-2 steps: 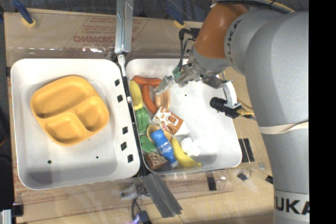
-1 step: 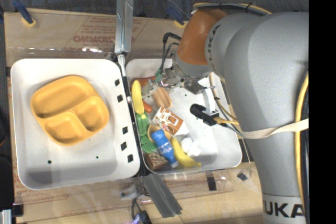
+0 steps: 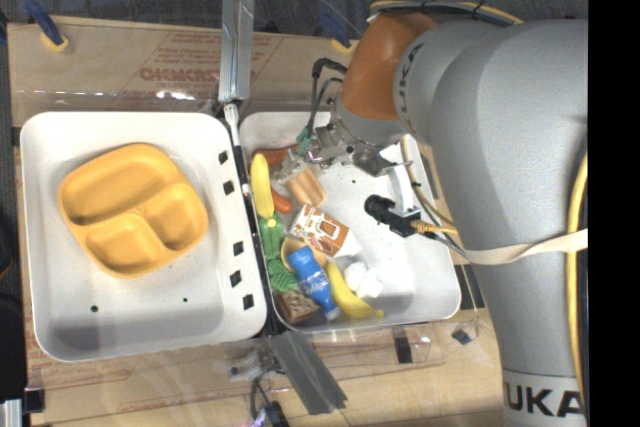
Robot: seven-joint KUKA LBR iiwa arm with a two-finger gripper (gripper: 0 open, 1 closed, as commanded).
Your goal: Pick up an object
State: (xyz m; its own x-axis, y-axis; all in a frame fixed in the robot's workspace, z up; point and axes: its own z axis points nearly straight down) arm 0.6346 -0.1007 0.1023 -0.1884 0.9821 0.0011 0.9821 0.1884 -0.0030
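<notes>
Grey and bulky, the arm [image 3: 500,135] fills the right of the scene closest to the lens, its smooth metal shell bending at the orange band [image 3: 375,75] so the wrist can drop into the far end of the right bin [image 3: 440,290]. Its gripper [image 3: 318,147] sits low among the far objects, and I cannot tell how it is set.

Candidates for picking lie crowded along that bin's left wall, likely heaped there by chance: a yellow corn-like piece [image 3: 261,185], a tan block [image 3: 305,187] just beside the gripper, a printed carton [image 3: 320,231], a glossy blue bottle [image 3: 311,279] and a curved banana [image 3: 352,297] at the near end. None is visibly held.

Alone in the left bin [image 3: 60,335] rests a yellow divided tray [image 3: 132,208], matte and round-cornered.
</notes>
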